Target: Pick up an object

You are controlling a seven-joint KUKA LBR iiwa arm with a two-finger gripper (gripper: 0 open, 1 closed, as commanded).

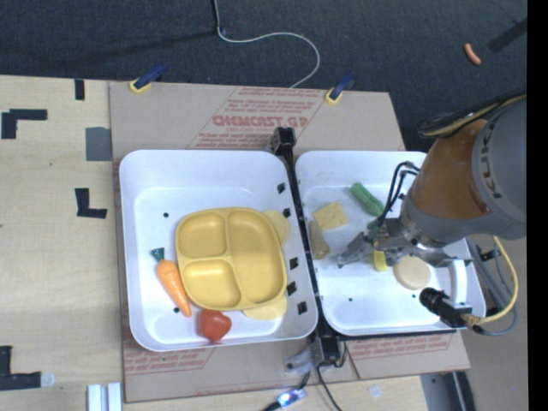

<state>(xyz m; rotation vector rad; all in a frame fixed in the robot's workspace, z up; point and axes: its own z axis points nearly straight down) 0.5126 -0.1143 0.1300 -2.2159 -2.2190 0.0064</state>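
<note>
My gripper [353, 252] hangs low over the middle of the right bin [342, 317], reaching in from the right. A pale yellow cheese-like block [330, 217] lies just up and left of it. A tan piece [319, 243] rests by the bin's left wall. A green pod [368, 199] lies toward the back. A small yellow item [379, 261] sits right beside the gripper body, and a cream round disc [412, 273] lies to its right. I see nothing held in the gripper.
The left bin [141, 187] holds a yellow divided plate [231, 258], a carrot [174, 286], a red tomato-like piece [214, 324] and pale yellow pieces [267, 308] under the plate's edge. A black divider [300, 229] separates the bins. The arm's orange band [449, 182] covers the right bin's far right.
</note>
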